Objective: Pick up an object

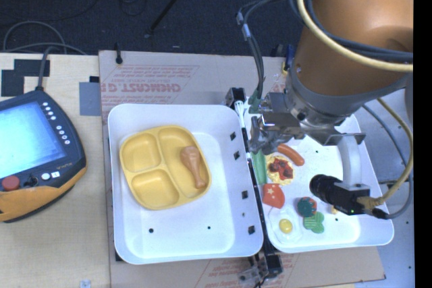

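Observation:
My gripper (pixel 263 140) hangs over the left edge of the right bin (pixel 368 229), under the big orange and grey arm. Just below it, along that bin's left wall, lies a long green toy vegetable (pixel 257 165). Close by on the right are a red-orange sausage (pixel 291 154) and a pizza slice (pixel 280 169). Further down the bin sit a red piece (pixel 273 195), a green broccoli-like piece (pixel 311 214) and a small yellow piece (pixel 286 226). Nothing shows between the gripper and these toys.
The left bin (pixel 169 239) holds a yellow divided plate (pixel 145 153) with a tan drumstick (pixel 194 166) in its right compartment. A teach pendant (pixel 34 145) rests on the bench at far left. The arm hides the right bin's upper part.

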Robot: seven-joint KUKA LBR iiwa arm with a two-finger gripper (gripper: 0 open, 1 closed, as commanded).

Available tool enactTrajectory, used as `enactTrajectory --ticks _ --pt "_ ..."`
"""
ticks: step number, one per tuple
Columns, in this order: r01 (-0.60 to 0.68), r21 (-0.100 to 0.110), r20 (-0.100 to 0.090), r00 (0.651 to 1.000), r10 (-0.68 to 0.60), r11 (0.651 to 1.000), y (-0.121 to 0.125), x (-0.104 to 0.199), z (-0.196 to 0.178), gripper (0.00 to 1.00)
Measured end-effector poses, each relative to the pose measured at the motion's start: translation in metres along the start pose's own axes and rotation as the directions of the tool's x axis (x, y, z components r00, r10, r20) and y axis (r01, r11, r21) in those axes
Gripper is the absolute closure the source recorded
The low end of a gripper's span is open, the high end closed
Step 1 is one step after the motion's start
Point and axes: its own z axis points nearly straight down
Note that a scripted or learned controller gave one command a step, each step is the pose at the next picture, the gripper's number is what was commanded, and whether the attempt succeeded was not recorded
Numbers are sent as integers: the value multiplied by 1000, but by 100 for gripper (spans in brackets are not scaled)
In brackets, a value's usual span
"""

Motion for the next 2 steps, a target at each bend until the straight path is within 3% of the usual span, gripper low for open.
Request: enactTrajectory --ticks 1,2 --pt "0 1 1 1000 0 1000 1 28 -15 100" --pt "6 5 3 1000 -6 1000 1 29 -24 100"
